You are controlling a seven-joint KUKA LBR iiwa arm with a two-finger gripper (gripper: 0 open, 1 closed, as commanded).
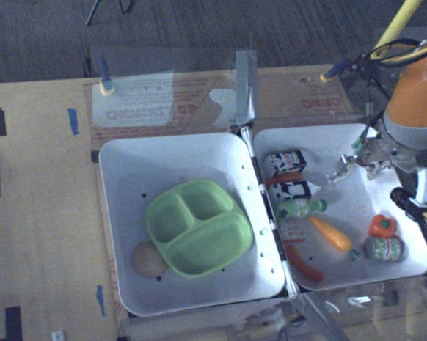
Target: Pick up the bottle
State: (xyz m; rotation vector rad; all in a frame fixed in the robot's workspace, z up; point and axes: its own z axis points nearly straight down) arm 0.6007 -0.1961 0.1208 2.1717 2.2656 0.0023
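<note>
Hand (344, 169) sits over the upper part of the right bin (419, 264), metal fingers pointing left toward the packed items; can't tell its state, the tips are too small and blurred. Nothing visibly held. Arm (413, 106) with its orange band comes in from the right edge, wrist low over the bin, likely lined up for a reach leftward. Bottle (299, 208) lies on its side near the bin's left wall, well apart from the hand: small, green-bodied, pale cap end pointing right, looks light and round so it may roll if nudged. It's crowded: black-and-white carton (284, 160) above, a second black-and-white carton (289, 190) just beside its upper edge, orange carrot (330, 235) down to the right, red chili (303, 263) below. Farther right, a red-orange tomato (382, 225) and a small patterned can (386, 248) sit near the bin's lower right. Left bin (123, 232) holds a green divided plate (198, 227) with a tan ball (148, 259) touching its lower left rim. Both bins rest on the bench (40, 216).
</note>
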